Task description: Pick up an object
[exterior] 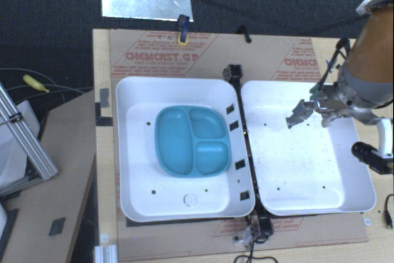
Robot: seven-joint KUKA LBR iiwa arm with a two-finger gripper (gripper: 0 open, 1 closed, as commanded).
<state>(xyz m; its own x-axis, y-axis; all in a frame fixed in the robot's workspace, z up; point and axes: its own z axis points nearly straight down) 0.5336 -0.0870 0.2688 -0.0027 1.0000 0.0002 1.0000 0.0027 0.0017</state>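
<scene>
Blue plate [191, 141] is seated flat mid left bin [132, 95], slightly nearer its right wall. Gripper [296, 118] is hung over right bin [351, 194], near its back edge, nothing held. Finger spread cannot be told.

Blue divided plate [191, 140], 3 compartments, plastic, rounded corners. Lies flat, right side up, approx center of left white bin [132, 98], slightly rotated vs bin walls. Touching no wall.
</scene>
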